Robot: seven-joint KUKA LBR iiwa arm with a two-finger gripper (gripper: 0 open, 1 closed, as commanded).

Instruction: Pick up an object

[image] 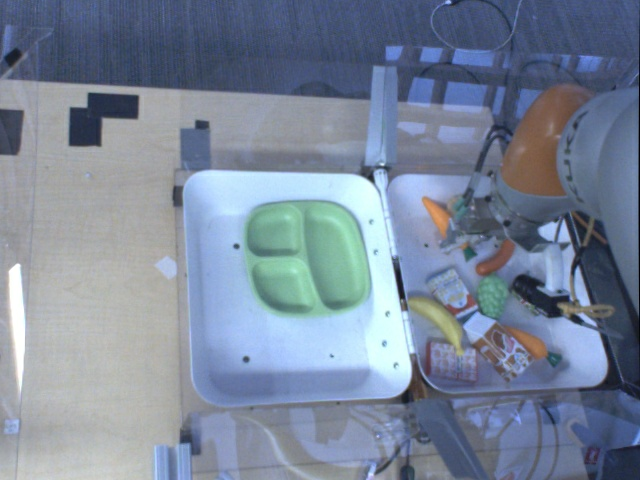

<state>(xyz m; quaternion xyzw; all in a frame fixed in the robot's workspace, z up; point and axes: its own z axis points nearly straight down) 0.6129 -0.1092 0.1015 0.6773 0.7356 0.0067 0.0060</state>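
arm low over right bin, far half | gripper among the toys, whether it is wide, narrow or holding anything cannot be told | carrot piece just beside it near far-left corner; red sausage just beside, mid-bin | banana at left rim | nothing lifted; grasp and lift left, I judge

The pale wooden desk carries two shallow white bins side by side: the left bin and the right bin. Black patches mark its far left part.
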